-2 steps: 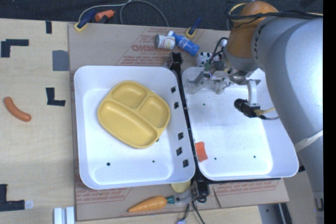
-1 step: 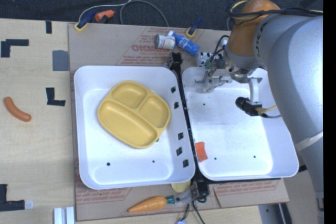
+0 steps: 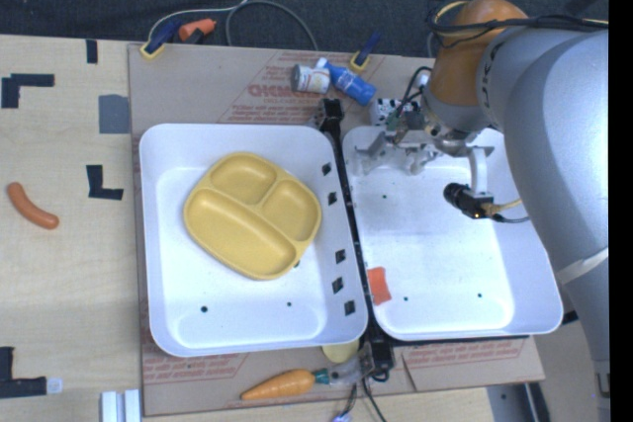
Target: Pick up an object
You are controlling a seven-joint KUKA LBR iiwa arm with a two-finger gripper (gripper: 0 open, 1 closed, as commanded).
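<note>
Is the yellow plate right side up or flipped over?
Right side up. The yellow plate lies flat in the left bin, and its three hollow compartments face upward.

two bins (image 3: 163,212), one yellow tray (image 3: 252,212), one carrot (image 3: 277,385)

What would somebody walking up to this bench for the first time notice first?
Most likely the yellow divided plate, lying in the middle of the left bin. Next comes the big grey arm with its orange band, reaching in from the right, its hand low over the far end of the right bin. A small orange piece lies at that bin's near left edge.
</note>
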